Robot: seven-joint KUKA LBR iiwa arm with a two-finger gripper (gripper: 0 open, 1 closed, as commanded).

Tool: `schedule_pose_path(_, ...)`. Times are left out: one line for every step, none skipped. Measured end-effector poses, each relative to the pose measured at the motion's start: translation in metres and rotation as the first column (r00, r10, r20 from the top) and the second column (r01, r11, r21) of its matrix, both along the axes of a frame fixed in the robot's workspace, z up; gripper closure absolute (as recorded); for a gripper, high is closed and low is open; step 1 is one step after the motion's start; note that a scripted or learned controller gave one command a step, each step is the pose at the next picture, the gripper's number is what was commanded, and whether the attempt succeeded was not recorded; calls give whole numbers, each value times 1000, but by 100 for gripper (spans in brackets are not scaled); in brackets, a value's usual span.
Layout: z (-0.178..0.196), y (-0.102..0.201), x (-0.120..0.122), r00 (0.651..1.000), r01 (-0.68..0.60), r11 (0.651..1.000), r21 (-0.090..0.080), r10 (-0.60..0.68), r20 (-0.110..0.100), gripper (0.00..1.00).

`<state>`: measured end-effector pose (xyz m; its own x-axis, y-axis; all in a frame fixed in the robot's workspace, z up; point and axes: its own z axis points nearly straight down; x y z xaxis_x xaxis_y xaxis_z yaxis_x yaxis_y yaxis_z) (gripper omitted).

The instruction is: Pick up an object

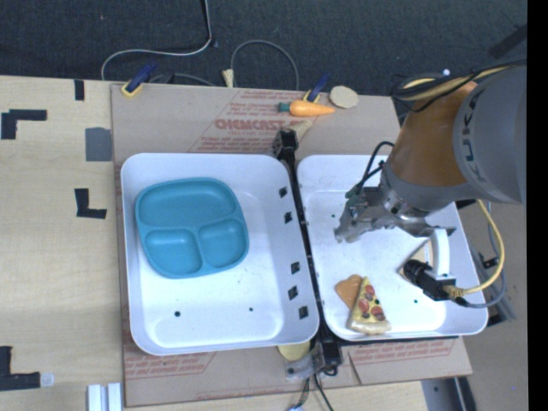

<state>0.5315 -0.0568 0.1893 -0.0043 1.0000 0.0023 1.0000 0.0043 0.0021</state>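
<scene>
A toy pizza slice (pixel 368 306) lies near the front edge of the right bin (pixel 325 178), with a small tan piece (pixel 348 289) touching its left side. My gripper (pixel 349 228) hangs over the middle of the right bin, up and a little left of the pizza slice. The grey arm with its orange band (pixel 437 144) reaches in from the right. Nothing shows between the gripper's fingers.
A blue divided plate (pixel 192 226) lies in the left bin (pixel 145 315). A toy carrot (pixel 308 108) and a tan disc (pixel 344 98) rest on the cardboard behind the bins. A black divider (pixel 295 229) runs between the bins. Cables hang by the wrist at right.
</scene>
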Motion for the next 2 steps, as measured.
schedule_pose_path(-5, -2, 1, 1000, 3, 1000, -2, -3, -4, 0)
schedule_pose_path(-5, -20, -50, 1000, 7, 1000, -2, -7, -7, 0)
